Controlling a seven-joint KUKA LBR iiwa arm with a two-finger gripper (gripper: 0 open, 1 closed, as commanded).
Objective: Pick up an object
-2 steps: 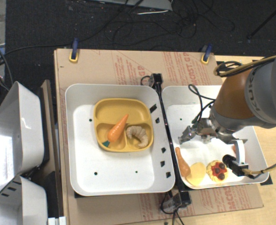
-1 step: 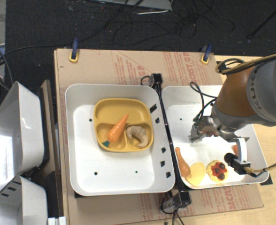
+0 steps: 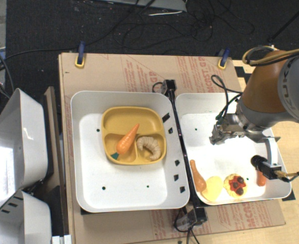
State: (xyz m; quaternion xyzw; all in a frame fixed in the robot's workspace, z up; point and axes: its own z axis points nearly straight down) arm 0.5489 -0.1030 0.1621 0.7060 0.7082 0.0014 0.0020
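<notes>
View from above, at a slant; my arm (image 3: pixel 271 88) enters from the right and ends in my claw (image 3: pixel 221 135), which hangs over the bare middle of the right bin (image 3: pixel 203 108), nothing seen between its tips; whether the claw is apart or together I cannot tell from this angle. Things to pick lie in both bins; along the near edge of the right bin, from left to right: a long orange piece (image 3: pixel 197 175), a pale yellow disc (image 3: pixel 214 187) touching it, a round piece with a red top (image 3: pixel 236 184) just beside the disc, and a small orange bit (image 3: pixel 261 179) near the corner; all are well apart from my claw. The left bin (image 3: pixel 124 189) holds a yellow divided plate (image 3: pixel 109 120); a carrot (image 3: pixel 127 139) lies tilted across its divider, a curled shrimp (image 3: pixel 150 147) just beside it. Both bins rest on the cardboard-topped bench (image 3: pixel 139 70).
</notes>
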